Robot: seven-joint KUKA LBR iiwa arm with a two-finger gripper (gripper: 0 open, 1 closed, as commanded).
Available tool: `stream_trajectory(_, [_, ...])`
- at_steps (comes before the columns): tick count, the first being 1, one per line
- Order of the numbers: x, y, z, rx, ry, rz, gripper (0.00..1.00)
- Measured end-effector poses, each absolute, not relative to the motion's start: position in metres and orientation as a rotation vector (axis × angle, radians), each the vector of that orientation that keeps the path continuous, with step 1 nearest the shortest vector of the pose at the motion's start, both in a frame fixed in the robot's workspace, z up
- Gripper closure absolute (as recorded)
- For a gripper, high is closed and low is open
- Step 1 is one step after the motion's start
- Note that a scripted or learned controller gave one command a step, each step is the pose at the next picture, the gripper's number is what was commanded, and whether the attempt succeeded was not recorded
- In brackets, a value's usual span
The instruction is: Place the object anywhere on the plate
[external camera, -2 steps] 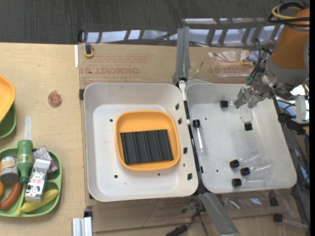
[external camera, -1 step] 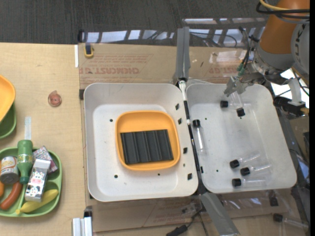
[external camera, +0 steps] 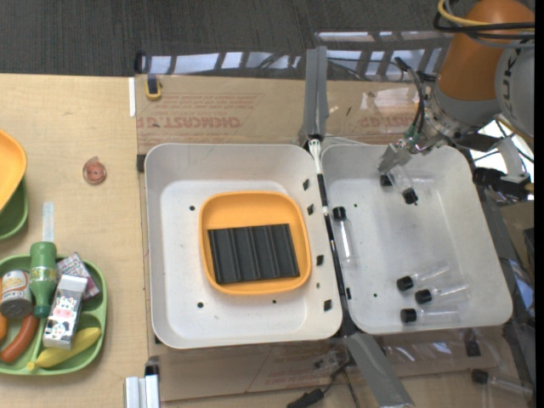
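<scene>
Camera view: the grey arm's two-finger gripper (external camera: pixel 396 167) hangs over the far part of the right white bin (external camera: pixel 476 313); whether it is clenched cannot be told. Clear plastic vials with black caps (external camera: pixel 422 294) lie near that bin's front. The orange square plate (external camera: pixel 255 208), bearing a dark ribbed insert (external camera: pixel 255 254), sits in the left white bin (external camera: pixel 170 253).

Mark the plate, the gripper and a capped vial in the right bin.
plate (external camera: pixel 253 208): camera view, orange rim at top
gripper (external camera: pixel 394 167): camera view, between the fingertips
capped vial (external camera: pixel 340 228): camera view, clear body near the right bin's left wall
</scene>
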State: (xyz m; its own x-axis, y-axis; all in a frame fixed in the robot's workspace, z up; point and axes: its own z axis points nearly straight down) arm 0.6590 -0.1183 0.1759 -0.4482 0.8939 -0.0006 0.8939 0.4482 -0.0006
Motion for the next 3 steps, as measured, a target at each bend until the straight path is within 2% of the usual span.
stream_trajectory(1, [0.659,-0.157,0.213,1.282,2.863,0.0,1.0])
stream_trajectory(2, [0.655,-0.223,0.306,1.384,2.817,-0.001,1.0])
stream_trajectory(3, [0.659,-0.222,0.379,1.035,2.961,-0.001,1.0])
